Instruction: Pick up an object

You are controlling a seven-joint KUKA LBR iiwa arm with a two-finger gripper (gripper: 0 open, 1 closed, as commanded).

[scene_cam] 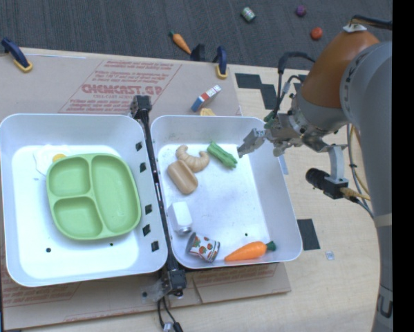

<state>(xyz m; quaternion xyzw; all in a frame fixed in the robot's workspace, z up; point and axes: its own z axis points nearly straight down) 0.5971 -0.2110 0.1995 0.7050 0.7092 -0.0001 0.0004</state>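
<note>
Green bean pod [222, 155], lying slantwise near the far edge of the right bin [279, 189], is being approached by the gripper [250, 144] just beside its right end, fingers seemingly parted and empty.

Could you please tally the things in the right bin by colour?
Tan: 2, croissant and bread
Green: 1, vegetable
White: 1, block
Orange: 1, carrot
Multicoloured: 1, can
Total: 6
</note>
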